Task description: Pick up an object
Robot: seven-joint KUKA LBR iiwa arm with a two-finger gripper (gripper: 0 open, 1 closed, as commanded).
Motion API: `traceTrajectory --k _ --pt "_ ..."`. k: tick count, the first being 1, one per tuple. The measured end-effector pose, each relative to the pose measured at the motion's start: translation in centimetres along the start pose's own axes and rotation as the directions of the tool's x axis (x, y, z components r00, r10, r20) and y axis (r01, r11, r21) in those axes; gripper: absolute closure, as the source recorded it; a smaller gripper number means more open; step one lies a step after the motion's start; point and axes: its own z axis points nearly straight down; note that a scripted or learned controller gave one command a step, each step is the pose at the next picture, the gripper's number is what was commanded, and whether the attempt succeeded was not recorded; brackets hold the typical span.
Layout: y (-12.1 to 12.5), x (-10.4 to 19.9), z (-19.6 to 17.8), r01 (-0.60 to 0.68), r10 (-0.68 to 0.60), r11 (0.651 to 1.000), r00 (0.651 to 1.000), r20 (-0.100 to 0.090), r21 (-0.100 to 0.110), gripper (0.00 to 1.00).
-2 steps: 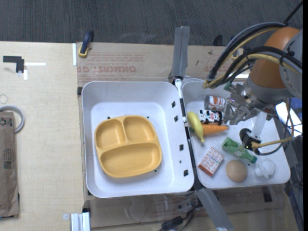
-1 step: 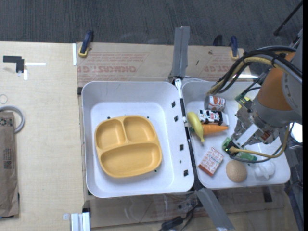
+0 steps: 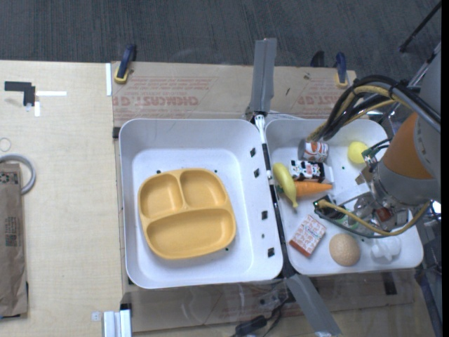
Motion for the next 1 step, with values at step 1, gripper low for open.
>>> traceTrajectory --k 1 --pt "-1.60 3.70 4.85 -0.023 0.023 1.000 1.000 0.000 -0.001 1.00"
